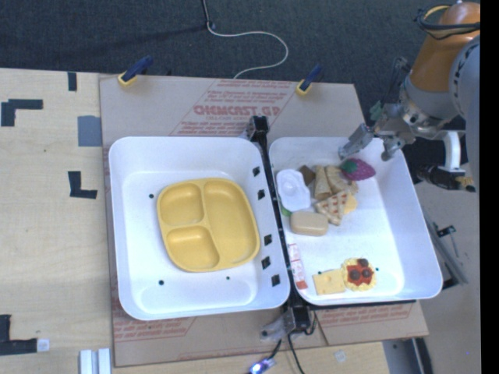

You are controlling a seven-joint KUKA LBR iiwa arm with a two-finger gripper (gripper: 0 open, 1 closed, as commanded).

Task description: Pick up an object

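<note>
My gripper (369, 146) hangs over the far edge of the right bin (405, 232), with its two fingers spread open and nothing between them. Just below it lies a magenta toy fruit (359, 169) with a green tip. Beside that sits a pile of toy food: brown bread pieces (326, 181), a waffle-like wedge (334, 206), a white cup-like piece (291, 188) and a tan bar (309, 224). A yellow cracker with red and dark toppings (348, 276) lies near the bin's front.
The left bin (132, 209) holds a yellow three-compartment plate (207, 224). Black clips line the divider between the bins (267, 209). Blue-yellow clamps (135, 70) (309, 79) hold the cardboard at the back. A white cable (249, 37) curls behind.
</note>
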